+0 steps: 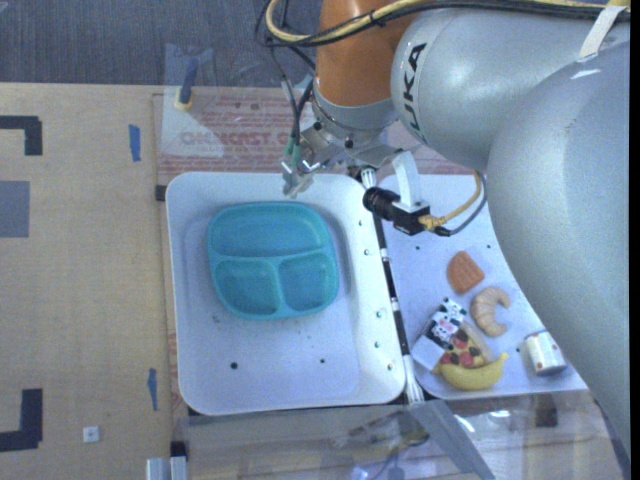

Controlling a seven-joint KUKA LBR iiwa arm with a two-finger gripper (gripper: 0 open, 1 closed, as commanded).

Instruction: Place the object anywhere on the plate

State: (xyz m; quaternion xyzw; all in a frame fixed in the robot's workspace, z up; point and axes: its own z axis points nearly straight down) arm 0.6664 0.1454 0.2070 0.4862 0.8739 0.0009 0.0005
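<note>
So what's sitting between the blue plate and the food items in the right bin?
In the camera view, just bare white floor of the left bin and the two bins' rims separate the plate from the croissant and banana.

Plate (272,259) in left bin (190,368). Right bin (425,253): croissant (491,309), banana (472,373), small items clustered at near end w/ can (543,353).
</note>
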